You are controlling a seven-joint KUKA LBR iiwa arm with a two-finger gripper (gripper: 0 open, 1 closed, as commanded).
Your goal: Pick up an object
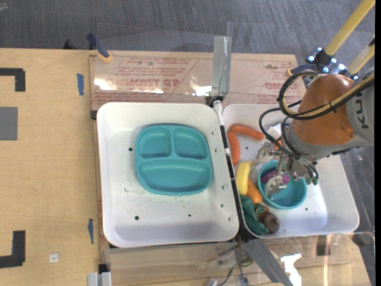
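Grey carpet is showing above and beside a wooden bench that is bearing two shallow white bins side by side. Lying in the left bin is a teal divided plate, flat and roughly centred. A thin upright divider is standing where the bins are meeting. Along the left wall of the right bin, an orange carrot-like toy is lying near the top, a yellow banana-like piece is sitting below it, and a dark green and brown clump is resting at the bottom corner. Just beside these, a teal bowl is sitting. The gripper is reaching down into that bowl from the grey arm, its metal fingers appearing close together over something purplish at the rim; whether they are pinching anything cannot be told.
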